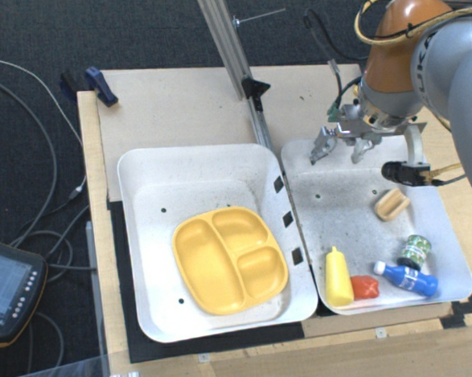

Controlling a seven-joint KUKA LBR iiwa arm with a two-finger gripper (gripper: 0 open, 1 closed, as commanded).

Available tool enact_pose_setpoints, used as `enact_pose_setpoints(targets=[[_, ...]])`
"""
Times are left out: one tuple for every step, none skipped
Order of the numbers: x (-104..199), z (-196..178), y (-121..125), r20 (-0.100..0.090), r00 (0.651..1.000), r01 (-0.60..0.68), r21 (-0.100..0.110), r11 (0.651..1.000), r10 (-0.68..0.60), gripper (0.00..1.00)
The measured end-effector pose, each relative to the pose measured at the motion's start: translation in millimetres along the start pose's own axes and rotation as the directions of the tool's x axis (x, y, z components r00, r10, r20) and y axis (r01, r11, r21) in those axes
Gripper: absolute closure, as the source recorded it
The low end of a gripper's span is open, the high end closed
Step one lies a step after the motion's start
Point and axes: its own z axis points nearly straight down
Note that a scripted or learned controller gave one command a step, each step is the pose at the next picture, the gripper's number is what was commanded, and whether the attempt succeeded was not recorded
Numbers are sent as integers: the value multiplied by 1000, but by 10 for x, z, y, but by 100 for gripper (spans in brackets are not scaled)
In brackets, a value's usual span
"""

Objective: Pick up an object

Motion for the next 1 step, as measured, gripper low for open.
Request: enact_pose_setpoints(targets=[[-24, 434, 31, 0, 1000, 1, -2, 1000, -1, 0]])
